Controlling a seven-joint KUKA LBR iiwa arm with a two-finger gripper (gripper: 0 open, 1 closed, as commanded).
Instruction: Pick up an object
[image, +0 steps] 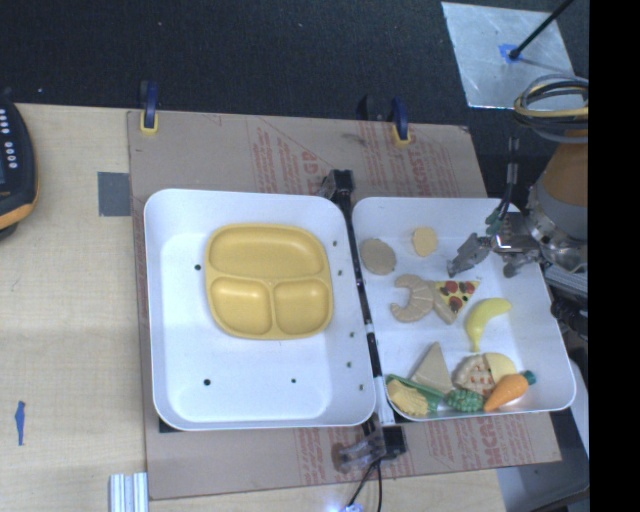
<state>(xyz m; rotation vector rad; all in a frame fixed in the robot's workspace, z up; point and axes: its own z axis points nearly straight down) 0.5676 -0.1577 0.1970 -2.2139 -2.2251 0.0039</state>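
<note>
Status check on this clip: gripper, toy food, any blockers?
Gripper open, nothing between fingers, above right bin. Pizza slice and banana nearest, untouched. Nothing in the way.

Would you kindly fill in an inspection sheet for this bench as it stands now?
Surface: cardboard sheet clamped on bench, bearing two white bins.
Job's things: right bin holds toy foods: pizza slice, banana, carrot, corn cob, round cookies.
Clutter: yellow divided plate in left bin.
Grippers: gripper open above right bin, holding nothing.
Cables: cable at the bench's near edge.
Surroundings: handheld controller at far left.
</note>
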